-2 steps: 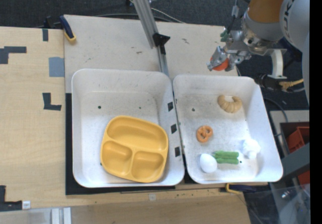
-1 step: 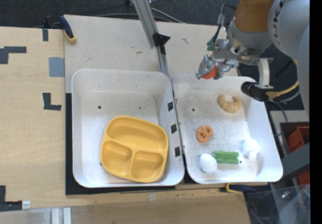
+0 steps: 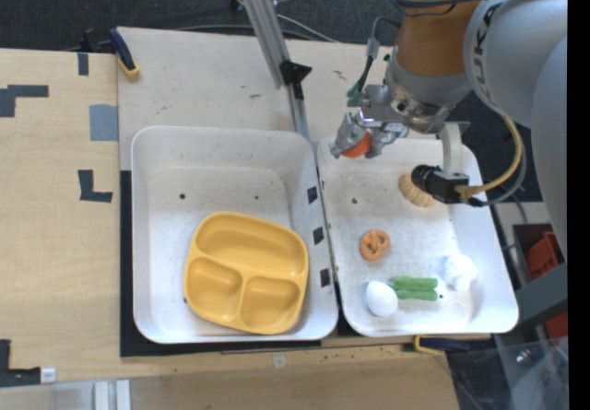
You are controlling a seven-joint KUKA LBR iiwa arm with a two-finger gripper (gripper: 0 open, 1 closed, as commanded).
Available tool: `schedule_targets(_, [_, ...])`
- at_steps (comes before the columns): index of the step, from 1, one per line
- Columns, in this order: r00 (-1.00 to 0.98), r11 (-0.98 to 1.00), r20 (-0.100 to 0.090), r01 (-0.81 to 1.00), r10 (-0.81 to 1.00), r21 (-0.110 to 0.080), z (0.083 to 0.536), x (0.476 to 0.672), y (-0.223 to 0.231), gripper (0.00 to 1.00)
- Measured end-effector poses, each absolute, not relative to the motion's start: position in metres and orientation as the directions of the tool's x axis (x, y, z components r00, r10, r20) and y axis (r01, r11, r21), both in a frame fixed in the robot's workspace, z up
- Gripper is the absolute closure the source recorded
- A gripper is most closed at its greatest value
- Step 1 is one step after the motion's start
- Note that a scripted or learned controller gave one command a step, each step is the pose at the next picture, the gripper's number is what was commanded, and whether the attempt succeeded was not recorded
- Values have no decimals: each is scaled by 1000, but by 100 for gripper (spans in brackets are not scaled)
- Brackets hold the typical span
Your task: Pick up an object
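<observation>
My arm (image 3: 516,40) comes in from the right, orange band sitting up top above the wrist. Gripper (image 3: 355,143) hangs off the end, pointing down and to the left, with something small and orange showing right at my fingertips.

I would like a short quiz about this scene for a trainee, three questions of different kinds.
1. True or false: the yellow tray lies in the right bin.
2. Which lies nearest the white egg? A) pretzel B) green pod C) brush
3. Fill in: the tool is over the right bin's far ____ corner.

Key: 1 false, it is in the left bin; 2 B; 3 left.
</observation>
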State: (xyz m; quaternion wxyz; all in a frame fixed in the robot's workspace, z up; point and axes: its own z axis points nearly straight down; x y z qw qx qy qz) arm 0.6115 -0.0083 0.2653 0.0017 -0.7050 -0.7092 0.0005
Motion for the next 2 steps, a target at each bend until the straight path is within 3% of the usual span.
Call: schedule_targets(2, [-7, 7, 1, 1000, 1000, -6, 226, 574, 98, 100])
